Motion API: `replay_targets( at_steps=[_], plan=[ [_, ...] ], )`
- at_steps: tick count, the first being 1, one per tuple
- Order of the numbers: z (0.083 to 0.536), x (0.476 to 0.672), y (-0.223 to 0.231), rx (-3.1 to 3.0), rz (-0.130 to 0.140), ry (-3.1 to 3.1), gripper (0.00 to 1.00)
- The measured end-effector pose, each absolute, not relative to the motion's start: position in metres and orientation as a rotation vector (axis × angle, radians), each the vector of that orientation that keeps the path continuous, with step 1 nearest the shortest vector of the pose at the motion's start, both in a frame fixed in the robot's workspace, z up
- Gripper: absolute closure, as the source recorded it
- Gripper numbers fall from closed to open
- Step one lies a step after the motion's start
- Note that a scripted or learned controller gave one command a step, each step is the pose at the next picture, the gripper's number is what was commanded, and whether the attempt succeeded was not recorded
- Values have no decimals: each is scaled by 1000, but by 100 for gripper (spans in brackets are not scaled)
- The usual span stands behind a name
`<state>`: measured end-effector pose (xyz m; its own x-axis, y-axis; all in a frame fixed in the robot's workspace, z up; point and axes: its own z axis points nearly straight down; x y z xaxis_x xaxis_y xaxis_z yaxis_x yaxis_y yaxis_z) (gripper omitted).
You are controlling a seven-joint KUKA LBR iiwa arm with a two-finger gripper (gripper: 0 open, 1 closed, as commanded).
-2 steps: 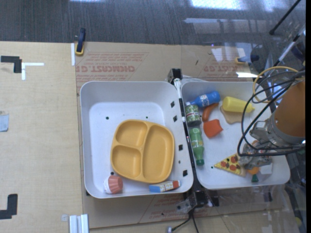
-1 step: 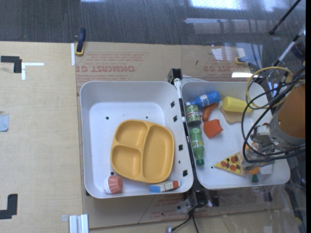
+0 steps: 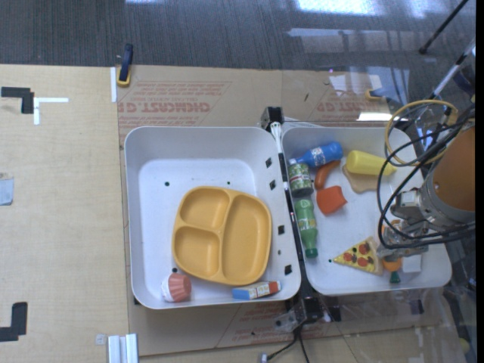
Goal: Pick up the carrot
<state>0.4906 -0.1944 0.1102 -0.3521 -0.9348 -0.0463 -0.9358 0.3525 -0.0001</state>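
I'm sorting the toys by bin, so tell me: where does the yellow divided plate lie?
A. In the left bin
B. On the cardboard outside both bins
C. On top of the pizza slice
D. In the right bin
A: the yellow divided plate lies flat on the floor of the left bin, apart from the pizza slice in the right bin.

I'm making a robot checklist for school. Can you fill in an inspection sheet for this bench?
Surface: left bin and right bin, side by side.
Job's things: carrot in the right bin, beside a pizza slice.
Clutter: yellow plate in the left bin; blue bottle and green bottle in the right.
Grippers: gripper just above the carrot; grip unclear.
Cables: looped cables beside the arm.
Surroundings: clamp at the bench's far edge.
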Motion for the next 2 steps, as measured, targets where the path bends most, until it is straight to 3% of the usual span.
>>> replay_targets(
  at_steps=[1,2],
  plan=[
    [113,496,-180,-1762,57,2527,0],
    [121,497,-185,-1753,45,2541,100]
  ],
)
